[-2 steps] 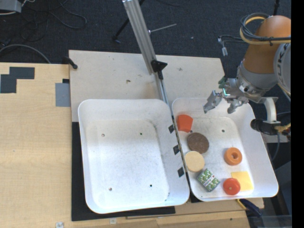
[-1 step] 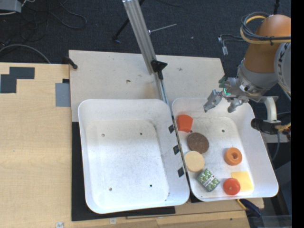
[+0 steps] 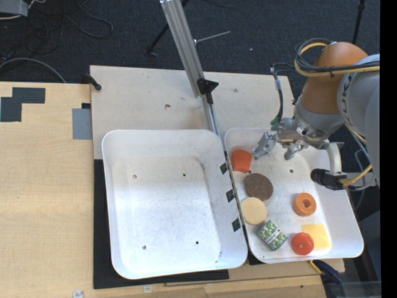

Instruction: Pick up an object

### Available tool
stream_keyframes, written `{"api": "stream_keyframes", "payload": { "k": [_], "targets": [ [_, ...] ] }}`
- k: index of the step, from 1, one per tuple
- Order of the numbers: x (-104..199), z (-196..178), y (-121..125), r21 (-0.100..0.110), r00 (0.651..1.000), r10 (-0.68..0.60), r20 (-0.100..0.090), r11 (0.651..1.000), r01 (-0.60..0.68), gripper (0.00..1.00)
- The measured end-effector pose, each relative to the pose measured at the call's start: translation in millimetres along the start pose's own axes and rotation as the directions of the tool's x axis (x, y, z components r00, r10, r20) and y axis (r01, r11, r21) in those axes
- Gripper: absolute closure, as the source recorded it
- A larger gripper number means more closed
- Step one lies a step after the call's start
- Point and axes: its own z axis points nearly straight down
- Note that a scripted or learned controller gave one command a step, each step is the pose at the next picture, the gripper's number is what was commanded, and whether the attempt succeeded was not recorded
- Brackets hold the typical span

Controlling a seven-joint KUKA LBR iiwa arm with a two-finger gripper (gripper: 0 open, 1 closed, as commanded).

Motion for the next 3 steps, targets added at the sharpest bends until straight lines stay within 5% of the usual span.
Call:
{"api": "stream_keyframes", "payload": {
  "k": [2,3],
  "targets": [
    [6.7,58.0,11.2,-0.018,1.0,0.0,0.0,1.0,0.0,0.0],
    [5.7,45.0,12.6,-0.022,1.0,0.0,0.002,1.0,0.0,1.0]
  ]
}}
